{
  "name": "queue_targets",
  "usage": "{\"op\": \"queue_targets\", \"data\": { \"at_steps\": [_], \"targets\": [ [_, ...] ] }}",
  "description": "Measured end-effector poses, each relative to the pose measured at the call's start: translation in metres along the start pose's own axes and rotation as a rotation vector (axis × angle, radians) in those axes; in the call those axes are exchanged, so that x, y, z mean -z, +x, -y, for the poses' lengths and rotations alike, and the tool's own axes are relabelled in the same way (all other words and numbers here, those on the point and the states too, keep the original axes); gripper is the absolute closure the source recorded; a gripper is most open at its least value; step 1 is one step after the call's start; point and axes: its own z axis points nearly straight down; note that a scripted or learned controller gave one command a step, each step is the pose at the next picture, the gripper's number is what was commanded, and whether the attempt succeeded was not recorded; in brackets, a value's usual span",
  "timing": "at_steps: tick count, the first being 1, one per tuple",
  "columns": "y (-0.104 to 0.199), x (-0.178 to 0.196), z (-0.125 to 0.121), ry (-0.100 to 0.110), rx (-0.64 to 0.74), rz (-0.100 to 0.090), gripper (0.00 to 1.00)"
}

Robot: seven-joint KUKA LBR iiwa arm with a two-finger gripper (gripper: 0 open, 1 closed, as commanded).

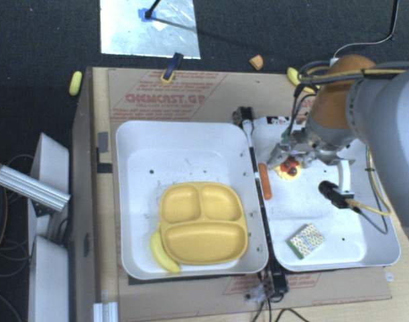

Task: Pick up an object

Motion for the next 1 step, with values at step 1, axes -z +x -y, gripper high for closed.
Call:
{"op": "queue_targets", "data": {
  "at_steps": [1],
  "targets": [
    [0.0023, -0.0001, -0.0296, 0.000, 0.002, 0.000, 0.00]
  ]
}}
